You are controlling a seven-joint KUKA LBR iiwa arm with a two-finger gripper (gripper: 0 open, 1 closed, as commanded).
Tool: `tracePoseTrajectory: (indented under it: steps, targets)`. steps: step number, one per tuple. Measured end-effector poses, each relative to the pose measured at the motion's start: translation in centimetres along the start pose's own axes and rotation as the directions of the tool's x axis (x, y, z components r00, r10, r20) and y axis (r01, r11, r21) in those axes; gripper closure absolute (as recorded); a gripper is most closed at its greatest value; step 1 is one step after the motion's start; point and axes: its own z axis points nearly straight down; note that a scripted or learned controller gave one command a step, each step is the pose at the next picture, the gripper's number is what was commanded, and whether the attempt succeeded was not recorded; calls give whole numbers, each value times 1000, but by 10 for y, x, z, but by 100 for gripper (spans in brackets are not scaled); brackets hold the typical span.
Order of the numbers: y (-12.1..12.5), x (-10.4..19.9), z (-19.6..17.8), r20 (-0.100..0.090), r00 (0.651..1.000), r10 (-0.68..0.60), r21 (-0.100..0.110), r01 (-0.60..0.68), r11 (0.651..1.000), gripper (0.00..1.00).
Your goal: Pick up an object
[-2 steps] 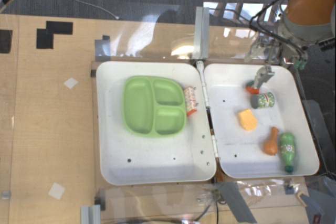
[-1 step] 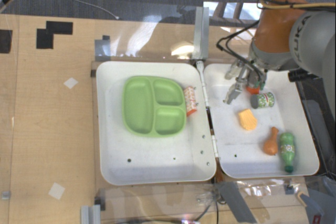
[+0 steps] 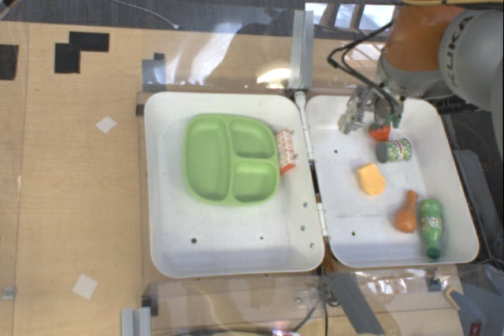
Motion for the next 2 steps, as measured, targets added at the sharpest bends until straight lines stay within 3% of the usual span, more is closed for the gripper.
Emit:
tracePoseTrajectory:
  steps: [1,2]
  targets:
    - [52,48,-57,-8,950,313,1,-313,950,100]
    - [95,142,-56,-13,980,197,0,-197,980,100]
